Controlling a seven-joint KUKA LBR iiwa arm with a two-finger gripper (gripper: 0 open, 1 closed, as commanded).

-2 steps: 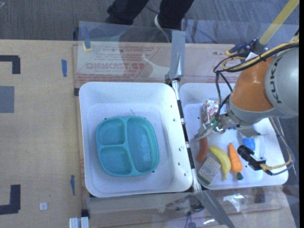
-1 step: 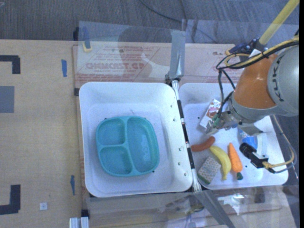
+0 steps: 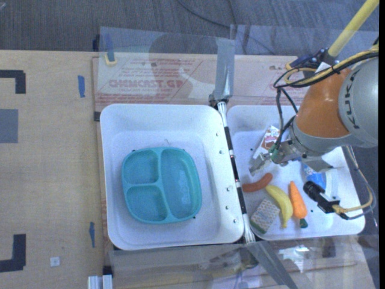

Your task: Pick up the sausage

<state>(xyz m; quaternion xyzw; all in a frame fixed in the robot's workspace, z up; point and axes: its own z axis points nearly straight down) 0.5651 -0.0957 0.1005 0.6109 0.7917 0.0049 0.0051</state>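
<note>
Hovering over the right bin, the tool sits just beyond the sausage, toward twelve o'clock of it. Whether its fingers are spread or closed cannot be told from this view, and nothing is seen between them. The sausage lies on the bin floor near the left wall, slanted, with a banana just beside it at five o'clock, a carrot past that, and a sponge-like block at six o'clock. To grasp well, the tool should come down centred on the sausage's middle, fingers straddling its short width across the slant, keeping clear of the banana tip. The left bin carries a teal divided plate.
</note>
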